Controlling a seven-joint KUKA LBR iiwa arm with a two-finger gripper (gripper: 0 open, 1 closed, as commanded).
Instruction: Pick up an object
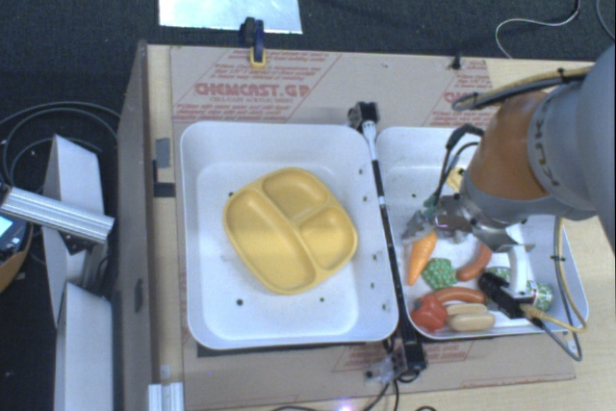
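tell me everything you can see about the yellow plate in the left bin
The yellow plate is a rounded, divided tray that looks like moulded plastic, pale mustard in colour. Raised ridges split it into three compartments: one across the top, a large one at the lower left and a smaller one at the right. It lies flat, right side up, turned at a slant, near the middle of the left bin. All three compartments hold nothing, and it touches only the bin floor.
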